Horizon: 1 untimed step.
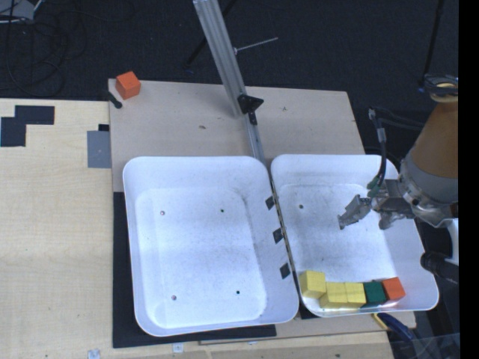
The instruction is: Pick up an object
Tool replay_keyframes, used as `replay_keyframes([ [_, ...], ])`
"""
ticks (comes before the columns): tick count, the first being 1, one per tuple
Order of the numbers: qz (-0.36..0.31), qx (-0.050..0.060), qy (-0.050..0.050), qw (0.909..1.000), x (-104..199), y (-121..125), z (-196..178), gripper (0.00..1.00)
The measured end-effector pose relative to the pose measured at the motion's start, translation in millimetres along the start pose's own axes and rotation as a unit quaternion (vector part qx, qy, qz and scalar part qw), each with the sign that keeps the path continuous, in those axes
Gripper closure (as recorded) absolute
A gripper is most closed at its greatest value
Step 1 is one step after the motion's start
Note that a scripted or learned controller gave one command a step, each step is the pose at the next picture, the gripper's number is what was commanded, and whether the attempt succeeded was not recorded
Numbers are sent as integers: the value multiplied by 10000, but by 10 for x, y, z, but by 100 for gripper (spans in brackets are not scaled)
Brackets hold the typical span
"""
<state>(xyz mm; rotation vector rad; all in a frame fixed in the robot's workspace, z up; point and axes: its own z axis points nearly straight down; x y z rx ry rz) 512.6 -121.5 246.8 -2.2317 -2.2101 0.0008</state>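
The claw [368,214] hangs wide and holds nothing above the right bin [329,178]. The blocks [352,290] lie at its near edge; it should descend squarely over 1 block.

The light is even and fairly bright over the bench, soft and from above, while the floor far behind the pincer [368,214] falls away almost to black. The two white trays are the brightest things: the tray under the pincer [329,182] is slightly washed out, and the tray on the side its tips point toward [150,178] shows a faint grey shade along its inner walls. Shadows are weak; a soft dim patch lies on the tray floor just beneath the pincer. No hard glare shows. The picture is grainy and a little soft, so the pincer's tips and the coloured blocks [352,292] in the tray's near corner lack crisp edges.
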Motion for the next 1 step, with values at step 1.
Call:
replay_keyframes([
  [1,-71,-54,-8,10000,388,1015,-975,0],
])
